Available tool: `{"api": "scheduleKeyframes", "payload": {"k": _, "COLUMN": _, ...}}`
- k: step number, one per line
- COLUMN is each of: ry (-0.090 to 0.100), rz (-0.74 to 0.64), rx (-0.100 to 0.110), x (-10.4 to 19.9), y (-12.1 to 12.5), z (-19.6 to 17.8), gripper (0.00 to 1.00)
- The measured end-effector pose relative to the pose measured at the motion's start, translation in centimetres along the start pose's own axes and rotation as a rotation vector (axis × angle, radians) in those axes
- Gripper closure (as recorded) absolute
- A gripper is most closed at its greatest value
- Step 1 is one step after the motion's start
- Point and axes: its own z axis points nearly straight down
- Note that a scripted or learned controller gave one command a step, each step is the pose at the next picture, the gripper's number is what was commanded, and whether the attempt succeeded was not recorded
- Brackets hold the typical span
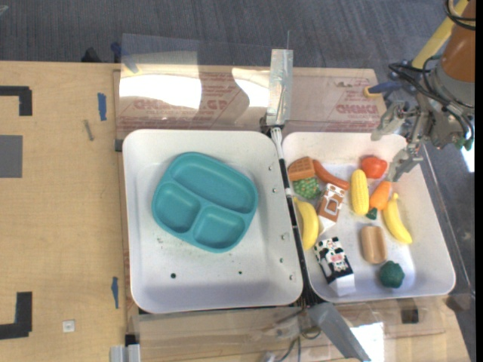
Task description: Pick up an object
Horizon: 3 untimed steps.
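Observation:
The right bin (434, 225) holds several toy foods: a red tomato (373, 165), a yellow corn cob (360, 191), an orange carrot (380, 194), two bananas (398, 219) (307, 224), a bread roll (373, 244), a green vegetable (391, 274) and a cow-patterned carton (333, 261). My gripper (386, 155) hangs over the bin's far right part, open, with nothing between its fingers. The tomato lies just below and beside its fingertips. I cannot tell whether they touch.
A teal divided plate (205, 200) lies in the left bin (143, 277). A small brown carton (332, 200), a sausage (332, 175) and green peas (305, 188) crowd the right bin's left side. A clear divider (280, 89) stands behind the bins.

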Motion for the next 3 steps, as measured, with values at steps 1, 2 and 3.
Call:
{"api": "scheduleKeyframes", "payload": {"k": 1, "ry": 0.008, "rz": -0.368, "rx": -0.006, "x": 1.6, "y": 1.1, "z": 13.6, "gripper": 0.00}}
{"api": "scheduleKeyframes", "payload": {"k": 2, "ry": -0.022, "rz": -0.327, "rx": 0.004, "x": 5.4, "y": 5.5, "z": 16.4, "gripper": 0.00}}
{"api": "scheduleKeyframes", "payload": {"k": 3, "ry": -0.005, "rz": -0.420, "rx": 0.000, "x": -4.0, "y": 5.2, "z": 17.1, "gripper": 0.00}}
